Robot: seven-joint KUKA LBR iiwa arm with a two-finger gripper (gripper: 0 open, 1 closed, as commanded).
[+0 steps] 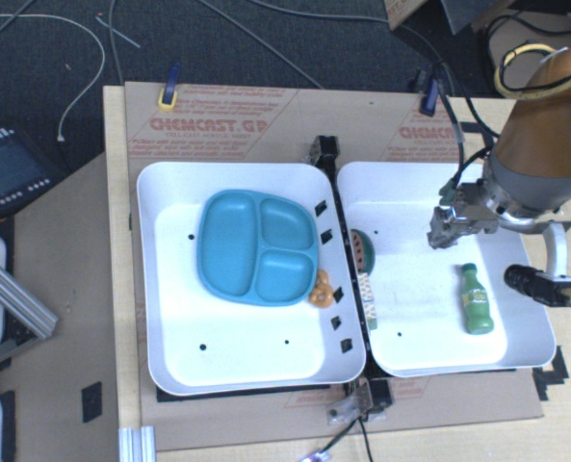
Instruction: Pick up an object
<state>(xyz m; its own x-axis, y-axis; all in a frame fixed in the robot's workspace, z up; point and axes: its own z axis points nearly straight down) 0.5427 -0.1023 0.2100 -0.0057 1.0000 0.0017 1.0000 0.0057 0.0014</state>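
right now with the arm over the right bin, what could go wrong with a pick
The end effector sits up and left of the green plastic bottle, apart from it, so a straight descent would likely close on bare bin floor. The bottle lies on its side and may roll away when nudged. The small round striped object rests tight against the white right bin's left wall, leaving little room for a grasp there.

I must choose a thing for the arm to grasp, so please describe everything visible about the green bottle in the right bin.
The green bottle is small and looks like plastic, with a pale green cap and neck, a darker green body and a light label around its middle. It lies flat on the floor of the right bin, cap toward the far side, near the right wall. Nothing touches it; the claw is apart, farther back.
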